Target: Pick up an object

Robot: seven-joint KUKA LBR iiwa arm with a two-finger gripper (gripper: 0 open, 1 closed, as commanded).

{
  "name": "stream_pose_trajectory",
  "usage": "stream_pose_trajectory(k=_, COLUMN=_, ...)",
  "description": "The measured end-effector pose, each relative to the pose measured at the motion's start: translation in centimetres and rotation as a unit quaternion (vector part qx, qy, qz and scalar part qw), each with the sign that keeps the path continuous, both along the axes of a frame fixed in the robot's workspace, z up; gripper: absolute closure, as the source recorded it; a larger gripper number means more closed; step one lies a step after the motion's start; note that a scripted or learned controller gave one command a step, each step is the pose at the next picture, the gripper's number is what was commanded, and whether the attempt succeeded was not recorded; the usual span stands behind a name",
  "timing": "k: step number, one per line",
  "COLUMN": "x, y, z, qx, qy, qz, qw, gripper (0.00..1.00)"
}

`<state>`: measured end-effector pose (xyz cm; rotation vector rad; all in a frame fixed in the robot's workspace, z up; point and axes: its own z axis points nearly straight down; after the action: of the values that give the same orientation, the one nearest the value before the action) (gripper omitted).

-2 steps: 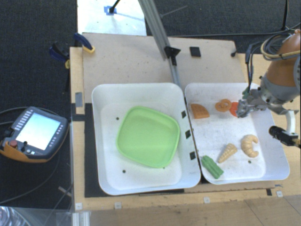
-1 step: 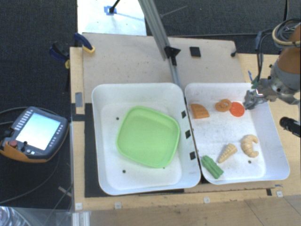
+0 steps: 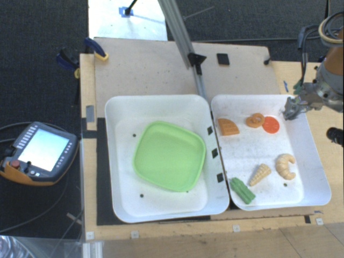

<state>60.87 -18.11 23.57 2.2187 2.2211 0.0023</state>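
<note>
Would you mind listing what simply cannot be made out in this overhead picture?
- Gripper: small and blurred at the right bin's top edge; finger state unreadable.
- Arm: cut off by the picture's right edge above the wrist.
- Orange round piece: too small to identify; may touch the red disc.
- Green plate: hides the left bin's floor beneath it.

Open room between tomato slice (image 3: 271, 125) and croissant (image 3: 286, 166)

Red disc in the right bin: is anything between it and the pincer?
Nothing visible. The pincer hangs over the right bin's upper right rim, and the red disc lies just left of it, with bare white floor between. The orange ring touches the disc's far side.
</note>
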Motion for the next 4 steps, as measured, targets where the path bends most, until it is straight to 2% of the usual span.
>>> stream_pose_trajectory(k=2, x=-2.0, y=9.4, z=-0.3, qx=0.0007, qy=0.001, qz=0.001, qw=1.0000, gripper=1.00)
stream_pose_trajectory(k=4, x=-2.8, y=21.3, z=0.4, qx=0.0007, qy=0.001, qz=0.002, qw=1.0000, gripper=1.00)
